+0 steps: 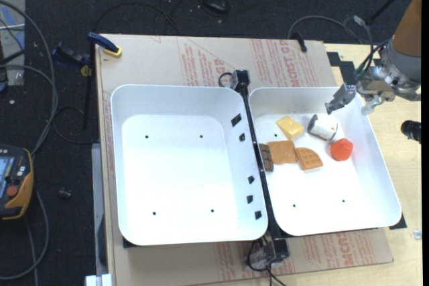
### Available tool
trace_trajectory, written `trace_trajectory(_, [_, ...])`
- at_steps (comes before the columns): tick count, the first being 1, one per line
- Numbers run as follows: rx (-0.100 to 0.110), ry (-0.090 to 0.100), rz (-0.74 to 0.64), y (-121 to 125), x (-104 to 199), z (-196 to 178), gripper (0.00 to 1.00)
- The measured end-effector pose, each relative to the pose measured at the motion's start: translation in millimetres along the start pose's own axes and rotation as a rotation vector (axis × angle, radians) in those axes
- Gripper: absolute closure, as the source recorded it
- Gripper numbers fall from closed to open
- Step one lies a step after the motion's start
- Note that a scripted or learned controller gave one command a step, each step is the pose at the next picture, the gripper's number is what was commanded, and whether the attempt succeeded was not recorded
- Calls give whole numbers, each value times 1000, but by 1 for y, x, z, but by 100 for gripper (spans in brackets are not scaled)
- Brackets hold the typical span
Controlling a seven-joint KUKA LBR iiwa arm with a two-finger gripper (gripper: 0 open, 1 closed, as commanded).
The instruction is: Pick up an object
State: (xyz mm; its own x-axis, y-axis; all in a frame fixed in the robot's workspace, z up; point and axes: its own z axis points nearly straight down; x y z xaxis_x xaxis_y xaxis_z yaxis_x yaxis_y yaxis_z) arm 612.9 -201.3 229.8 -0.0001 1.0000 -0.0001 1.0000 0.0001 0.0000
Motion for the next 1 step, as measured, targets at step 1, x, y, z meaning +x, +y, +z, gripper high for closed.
trace_trajectory(1, [0,0,0,0,0,0,0])
